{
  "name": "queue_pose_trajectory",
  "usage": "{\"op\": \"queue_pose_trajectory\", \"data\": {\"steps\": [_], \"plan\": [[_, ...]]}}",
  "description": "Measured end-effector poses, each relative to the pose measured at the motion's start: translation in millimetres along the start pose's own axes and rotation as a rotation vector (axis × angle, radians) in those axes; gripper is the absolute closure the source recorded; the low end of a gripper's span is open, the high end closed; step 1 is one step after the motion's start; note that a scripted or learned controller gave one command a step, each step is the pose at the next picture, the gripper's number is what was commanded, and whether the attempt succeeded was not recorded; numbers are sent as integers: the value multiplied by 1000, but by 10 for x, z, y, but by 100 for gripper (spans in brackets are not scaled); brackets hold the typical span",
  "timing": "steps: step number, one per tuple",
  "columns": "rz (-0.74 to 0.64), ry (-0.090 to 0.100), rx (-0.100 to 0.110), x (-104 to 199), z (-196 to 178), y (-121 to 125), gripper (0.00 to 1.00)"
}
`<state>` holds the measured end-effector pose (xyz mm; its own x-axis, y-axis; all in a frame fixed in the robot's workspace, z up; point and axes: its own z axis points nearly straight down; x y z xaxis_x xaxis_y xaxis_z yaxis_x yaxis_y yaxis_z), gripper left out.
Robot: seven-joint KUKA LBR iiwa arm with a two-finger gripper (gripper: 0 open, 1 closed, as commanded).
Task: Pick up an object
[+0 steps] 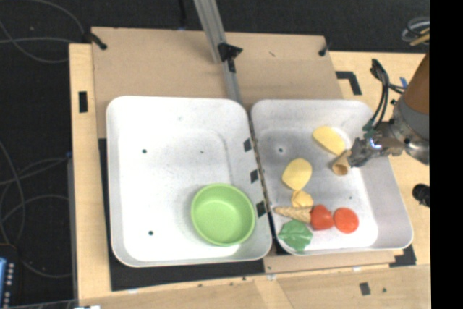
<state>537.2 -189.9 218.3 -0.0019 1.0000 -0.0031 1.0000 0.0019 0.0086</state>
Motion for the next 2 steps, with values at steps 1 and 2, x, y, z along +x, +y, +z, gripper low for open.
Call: {"op": "queue_pose_trajectory", "data": {"steps": [1, 2], "plan": [[-2, 0, -1, 2, -645, 3, 100], [-4, 1, 6, 502, -506, 239, 100]]}}
